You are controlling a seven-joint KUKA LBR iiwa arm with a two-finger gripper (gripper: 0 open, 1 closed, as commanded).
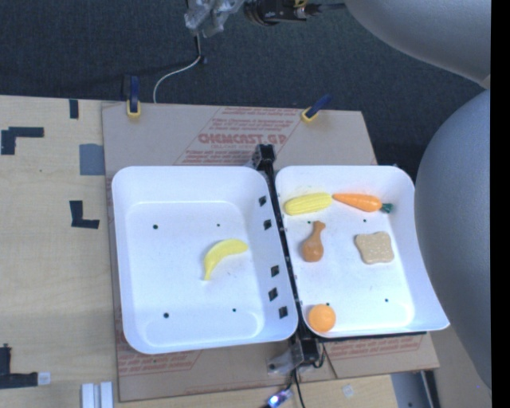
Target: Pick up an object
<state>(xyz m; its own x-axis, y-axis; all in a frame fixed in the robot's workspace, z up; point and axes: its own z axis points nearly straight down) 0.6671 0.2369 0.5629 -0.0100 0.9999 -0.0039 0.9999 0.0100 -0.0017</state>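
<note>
A yellow banana (223, 255) lies alone near the middle of the left bin (135, 239). The right bin (398, 303) holds a yellow corn cob (307, 204), an orange carrot (358, 202), a brown drumstick (313, 241), a tan bread slice (374, 248) and an orange (321, 318) at its near left corner. My gripper (211, 16) is at the top edge of the view, beyond the bench and far from both bins, blurred and with nothing seen in it.
The grey arm (446, 32) fills the top right corner and curves down the right side past the right bin. A black divider (275, 239) joins the bins. Clamps (132, 100) hold the cardboard sheet under them.
</note>
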